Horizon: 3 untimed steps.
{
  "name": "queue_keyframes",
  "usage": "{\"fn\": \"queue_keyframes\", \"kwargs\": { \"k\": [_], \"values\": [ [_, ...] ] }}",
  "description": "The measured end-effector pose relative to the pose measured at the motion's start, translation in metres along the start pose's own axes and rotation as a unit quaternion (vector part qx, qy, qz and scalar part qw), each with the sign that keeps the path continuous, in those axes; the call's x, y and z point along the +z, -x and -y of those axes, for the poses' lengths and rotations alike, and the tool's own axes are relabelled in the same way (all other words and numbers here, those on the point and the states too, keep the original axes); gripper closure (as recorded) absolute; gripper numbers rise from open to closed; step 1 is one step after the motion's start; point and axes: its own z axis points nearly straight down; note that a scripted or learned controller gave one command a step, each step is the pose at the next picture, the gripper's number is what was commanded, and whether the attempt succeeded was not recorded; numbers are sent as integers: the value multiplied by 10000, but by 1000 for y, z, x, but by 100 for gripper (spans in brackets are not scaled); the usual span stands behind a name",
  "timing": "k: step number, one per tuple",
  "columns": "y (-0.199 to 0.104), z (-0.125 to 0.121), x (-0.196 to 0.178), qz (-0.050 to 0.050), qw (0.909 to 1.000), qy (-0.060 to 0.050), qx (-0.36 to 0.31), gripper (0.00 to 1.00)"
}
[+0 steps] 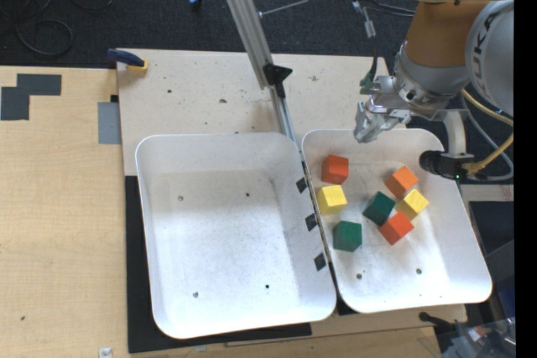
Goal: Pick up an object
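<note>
My gripper (368,130) hangs above the far edge of the right bin (453,285), its metal fingers pointing down with nothing visible between them. In that bin lie several small blocks. A red-orange block (336,168) sits nearest the gripper, below and to its left. A yellow block (332,198) lies just under it, and a green block (347,236) lower still. To the right cluster a dark green block (379,207), an orange block (402,179), a second yellow block (414,202) and a red block (397,226).
The left bin (168,172) stands beside the right one, with black clips (311,220) along their shared wall. A slanted aluminium bar (249,21) rises behind the bins. A small blue and yellow clamp (127,59) lies at the bench's far left.
</note>
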Motion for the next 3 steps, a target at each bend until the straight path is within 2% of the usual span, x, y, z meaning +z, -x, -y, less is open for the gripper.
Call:
{"fn": "queue_keyframes", "kwargs": {
  "k": [2,3],
  "values": [
    [-95,46,32,0,10000,-19,-1,100],
    [-152,73,32,-3,10000,-15,-8,100]
  ]
}}
